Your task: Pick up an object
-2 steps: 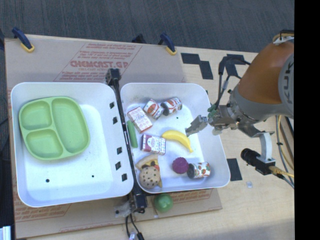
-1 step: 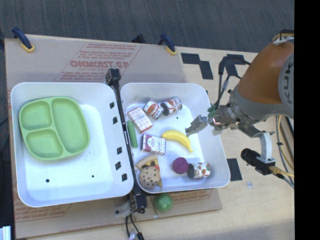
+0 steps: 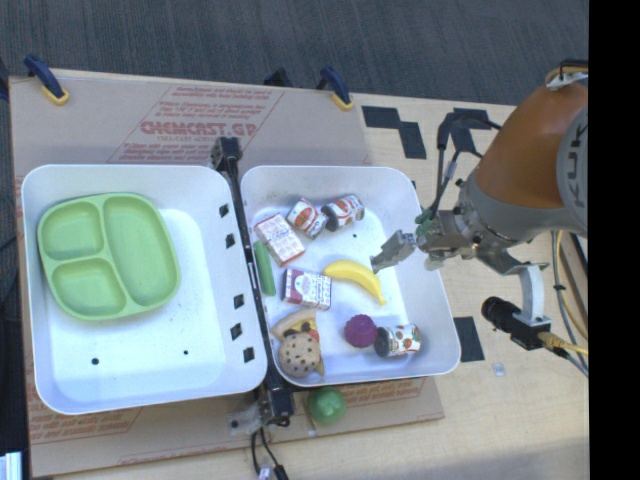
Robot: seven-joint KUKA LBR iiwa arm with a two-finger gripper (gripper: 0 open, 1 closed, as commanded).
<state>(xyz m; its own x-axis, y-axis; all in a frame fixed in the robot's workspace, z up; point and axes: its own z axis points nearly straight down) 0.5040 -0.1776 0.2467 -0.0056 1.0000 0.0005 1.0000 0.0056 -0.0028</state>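
Where the right bin (image 3: 425,268) meets the arm (image 3: 530,168), gripper (image 3: 392,253) hanging over the bin's right side, just above and right of the banana (image 3: 358,278). Hard to tell how far apart its tips stand; nothing seen clamped in them. Banana yellow, smooth, curved, lying near the bin's middle, long axis slanting from upper left down to lower right, tapered end toward the lower right. Around it: small printed cartons (image 3: 278,236), glossy and boxy; two little cans (image 3: 342,210) lying on their sides at the top; a green stick (image 3: 264,268) upright along the left wall; a round purple fruit (image 3: 360,330) beside another can (image 3: 400,341); a speckled cookie (image 3: 299,351) at the bottom. Left bin (image 3: 120,358) bearing a pale green three-section plate (image 3: 108,256), matte plastic with rounded corners. Green ball (image 3: 326,405) on the cardboard below the bins.
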